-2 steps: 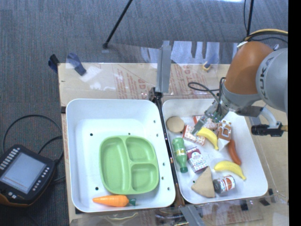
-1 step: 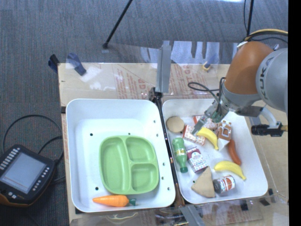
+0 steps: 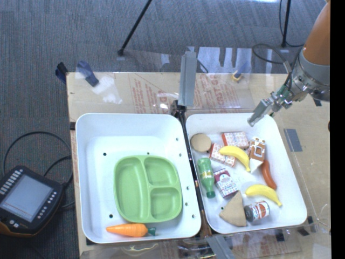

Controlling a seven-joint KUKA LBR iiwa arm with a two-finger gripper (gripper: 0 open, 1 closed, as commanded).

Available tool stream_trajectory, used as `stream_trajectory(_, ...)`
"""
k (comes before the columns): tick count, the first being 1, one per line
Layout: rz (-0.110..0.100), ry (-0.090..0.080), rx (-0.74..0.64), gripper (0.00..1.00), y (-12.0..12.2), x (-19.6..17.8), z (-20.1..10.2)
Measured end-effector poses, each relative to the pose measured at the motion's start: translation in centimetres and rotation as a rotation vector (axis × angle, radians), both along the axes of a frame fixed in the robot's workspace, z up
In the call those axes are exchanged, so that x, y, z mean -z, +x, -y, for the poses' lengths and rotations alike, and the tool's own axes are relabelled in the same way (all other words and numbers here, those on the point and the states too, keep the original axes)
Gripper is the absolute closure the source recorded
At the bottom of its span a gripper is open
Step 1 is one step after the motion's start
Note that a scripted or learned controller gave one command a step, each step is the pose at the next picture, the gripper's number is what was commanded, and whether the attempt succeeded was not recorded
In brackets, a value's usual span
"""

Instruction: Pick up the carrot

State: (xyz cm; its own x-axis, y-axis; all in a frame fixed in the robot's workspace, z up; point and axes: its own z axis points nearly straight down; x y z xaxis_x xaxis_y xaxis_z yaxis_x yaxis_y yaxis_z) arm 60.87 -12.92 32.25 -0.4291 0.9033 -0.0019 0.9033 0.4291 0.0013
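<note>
The carrot (image 3: 128,230) is orange with a small green top. It lies on its side at the front edge of the left bin (image 3: 91,144), just below the green divided plate (image 3: 147,188). My gripper (image 3: 254,118) hangs over the back rim of the right bin (image 3: 294,182), slanting down to the left. It is far from the carrot, which sits across both bins at the opposite corner. Nothing shows in the gripper.
The right bin holds several toy foods: two bananas (image 3: 235,154), a green bottle (image 3: 205,176), small boxes, a cookie (image 3: 201,142), a sausage (image 3: 268,175), a can (image 3: 257,211) and a wedge (image 3: 233,210). A teach pendant (image 3: 27,198) lies at the left.
</note>
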Motion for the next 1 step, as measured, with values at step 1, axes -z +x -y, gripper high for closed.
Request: stream_trajectory(1, -0.002, 0.001, -0.047, 0.0, -4.96, 2.21, 4.95)
